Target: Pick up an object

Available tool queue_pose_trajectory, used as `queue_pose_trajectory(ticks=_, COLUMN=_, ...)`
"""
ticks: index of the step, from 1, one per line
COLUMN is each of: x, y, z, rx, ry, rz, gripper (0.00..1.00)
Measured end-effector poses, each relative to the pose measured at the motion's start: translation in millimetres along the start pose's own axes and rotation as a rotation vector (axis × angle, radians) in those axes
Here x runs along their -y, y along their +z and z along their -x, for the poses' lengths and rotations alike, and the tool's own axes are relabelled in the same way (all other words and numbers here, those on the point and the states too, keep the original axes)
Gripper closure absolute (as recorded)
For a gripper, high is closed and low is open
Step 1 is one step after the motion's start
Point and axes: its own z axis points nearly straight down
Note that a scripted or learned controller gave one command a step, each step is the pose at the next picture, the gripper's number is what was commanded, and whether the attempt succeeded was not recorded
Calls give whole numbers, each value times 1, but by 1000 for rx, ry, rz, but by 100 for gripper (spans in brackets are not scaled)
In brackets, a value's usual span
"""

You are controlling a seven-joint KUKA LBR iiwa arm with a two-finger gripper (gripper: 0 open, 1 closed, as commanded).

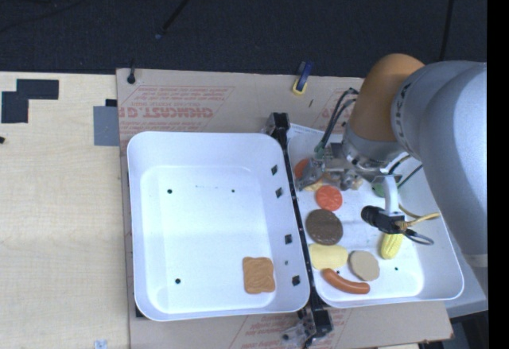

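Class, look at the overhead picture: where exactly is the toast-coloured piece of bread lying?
The bread slice lies in the left bin, near its lower right corner, by the divider that separates it from the right bin.

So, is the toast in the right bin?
No, the toast lies alone in the left bin, near its front right corner.

arm (445, 133): cut off by right edge | right bin (433, 280): upper part hidden under arm | gripper (334, 172): fingers not clear | red object (301, 168): partly hidden behind gripper
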Motion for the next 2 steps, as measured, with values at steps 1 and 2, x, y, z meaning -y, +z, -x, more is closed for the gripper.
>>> queue_pose_trajectory(ticks=1, x=27, y=0, z=35, rx=0, ry=0, rz=0, gripper=0)
queue_pose_trajectory(ticks=2, x=27, y=-10, z=34, rx=-2, ry=-1, rz=0, gripper=100)
